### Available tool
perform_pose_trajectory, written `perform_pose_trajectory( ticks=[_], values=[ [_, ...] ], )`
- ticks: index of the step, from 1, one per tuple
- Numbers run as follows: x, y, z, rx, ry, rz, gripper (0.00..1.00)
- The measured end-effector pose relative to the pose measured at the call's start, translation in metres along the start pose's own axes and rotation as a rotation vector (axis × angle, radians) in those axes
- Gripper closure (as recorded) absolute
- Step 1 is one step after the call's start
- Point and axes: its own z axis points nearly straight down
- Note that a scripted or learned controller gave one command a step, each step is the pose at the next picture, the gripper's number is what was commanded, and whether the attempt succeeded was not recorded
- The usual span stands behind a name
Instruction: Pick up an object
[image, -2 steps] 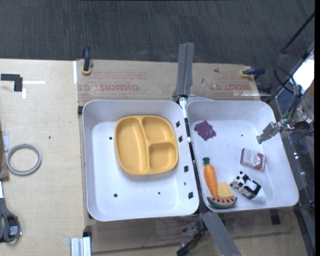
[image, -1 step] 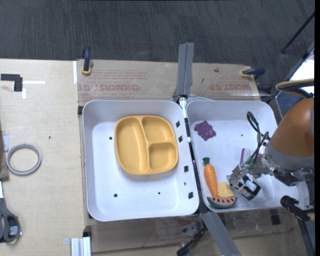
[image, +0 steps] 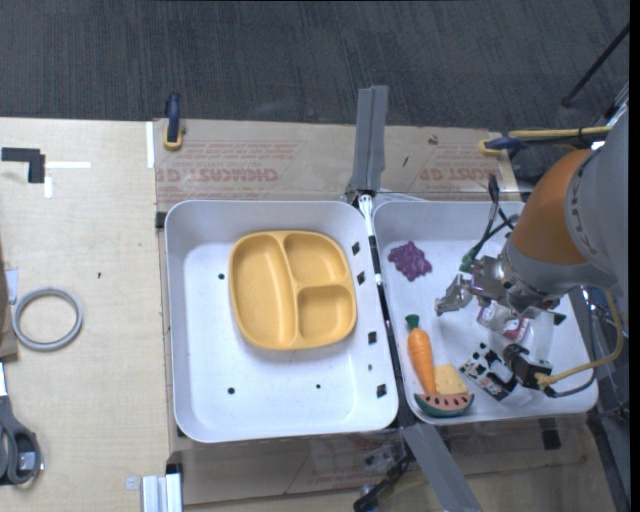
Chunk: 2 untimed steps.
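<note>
Reaching in from the right, the grey arm with its orange band (image: 550, 215) hangs over the right bin (image: 455, 225), and its gripper (image: 500, 315) sits low among a tangle of metal brackets, cables and a black-and-white checkered tag; I cannot tell how the gripper is set, since the wrist hardware hides it.

Nothing is visibly caught in it. The things on offer lie in that right bin: a knobbly purple bunch of grapes (image: 409, 259) toward the upper left, apart from the gripper; a smooth orange carrot (image: 421, 358) with a small green top, lying lengthwise near the bin's left wall; a pale yellow wedge (image: 449, 380) just beside the carrot's lower end; and a watermelon slice (image: 444, 404), red with a green rind, touching the wedge at the near edge. The carrot and wedge lie close to the left of the gripper's cabling.

The left bin (image: 190, 330) is glossy white plastic with rounded corners, and holds a matte yellow divided plate (image: 293, 289) with three compartments, set toward the far side. A grey post (image: 368, 140) stands where the two bins meet.

The bins rest on brown printed cardboard (image: 250, 160) over the pale wooden desk (image: 80, 250). On the desk to the left lie a grey ring of tape (image: 44, 318) and, lower down, scissors (image: 18, 452) at the edge.
</note>
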Motion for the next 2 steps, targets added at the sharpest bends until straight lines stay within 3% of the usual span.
perform_pose_trajectory(
  ticks=[1,2],
  values=[
    [-0.0005,-0.0004,-0.0082,0.003,-0.002,-0.003,1.00],
    [-0.0004,-0.0005,-0.0081,0.003,-0.002,-0.003,0.00]
  ],
)
